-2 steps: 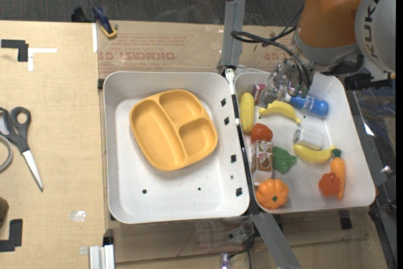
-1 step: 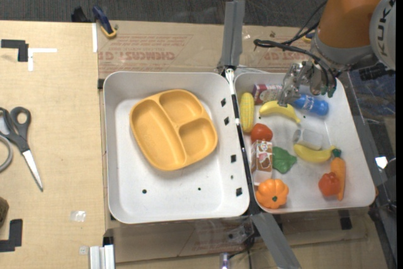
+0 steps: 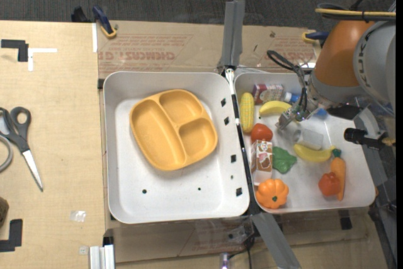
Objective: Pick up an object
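**Tool low among the toy food**

Nearest lay the pumpkin [image 3: 272, 193] and carrot [image 3: 339, 176], loose in the right bin [image 3: 362, 197], candidates for picking. Farther in, the tool [image 3: 291, 118] hung low beside a banana [image 3: 273, 108] and the corn [image 3: 247, 109]; its state could not be told. The left bin [image 3: 170, 198] held a yellow tray [image 3: 173, 128].
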